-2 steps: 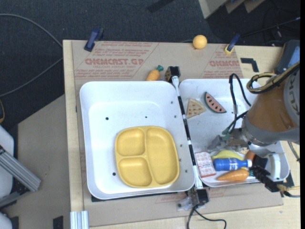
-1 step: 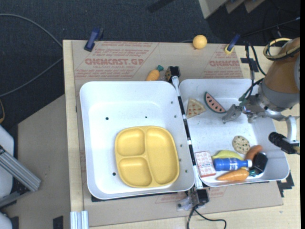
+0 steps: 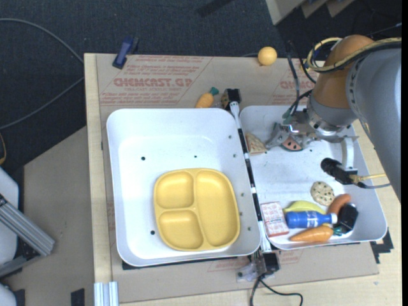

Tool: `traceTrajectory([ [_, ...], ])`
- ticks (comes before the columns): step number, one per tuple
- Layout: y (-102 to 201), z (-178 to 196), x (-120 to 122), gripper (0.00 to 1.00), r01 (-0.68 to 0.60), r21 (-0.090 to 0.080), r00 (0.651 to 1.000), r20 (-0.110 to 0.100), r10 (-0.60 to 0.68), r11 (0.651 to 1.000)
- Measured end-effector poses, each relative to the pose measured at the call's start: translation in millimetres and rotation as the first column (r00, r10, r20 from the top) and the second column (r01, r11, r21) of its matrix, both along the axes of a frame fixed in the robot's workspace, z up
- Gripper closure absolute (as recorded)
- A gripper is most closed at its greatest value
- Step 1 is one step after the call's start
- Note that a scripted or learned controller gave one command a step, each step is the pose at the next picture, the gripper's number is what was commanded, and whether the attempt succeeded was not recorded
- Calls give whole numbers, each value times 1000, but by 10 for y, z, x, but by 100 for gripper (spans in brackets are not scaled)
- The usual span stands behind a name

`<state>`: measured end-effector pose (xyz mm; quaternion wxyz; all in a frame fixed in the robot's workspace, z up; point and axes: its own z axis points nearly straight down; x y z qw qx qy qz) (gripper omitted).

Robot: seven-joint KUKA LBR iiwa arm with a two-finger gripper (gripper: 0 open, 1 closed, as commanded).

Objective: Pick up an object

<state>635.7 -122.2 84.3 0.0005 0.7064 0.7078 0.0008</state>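
Observation:
My gripper (image 3: 294, 136) is low over the far end of the right bin (image 3: 280, 171), open, its fingers spread to either side of a small reddish-brown round piece (image 3: 294, 144) on the bin floor. I cannot tell whether they touch it. A tan bread-like piece (image 3: 255, 144) lies just left of it by the bin wall. At the bin's near end lie a cookie (image 3: 322, 191), a banana (image 3: 303, 206), a blue bottle (image 3: 309, 219), a carrot (image 3: 312, 234), a red sausage (image 3: 340, 202), a black object (image 3: 348, 217) and a red-and-white box (image 3: 271, 218).
The left bin (image 3: 127, 145) holds a yellow divided plate (image 3: 196, 208). Behind the bins on the bench are an orange ball (image 3: 267, 56), a blue object (image 3: 124, 52) and a small orange toy (image 3: 205, 99). The arm covers the right bin's far right corner.

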Motion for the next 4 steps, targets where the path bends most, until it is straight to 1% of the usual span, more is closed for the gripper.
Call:
traceTrajectory([
  [1,23,8,312,0,1,-2,1000,1,-1,1000],
  [2,-222,7,309,0,2,-3,1000,1,-2,1000],
  [3,-214,114,319,100,0,-5,1000,4,0,1000],
  [4,518,1022,37,100,-1,1,1000,3,1,1000],
])
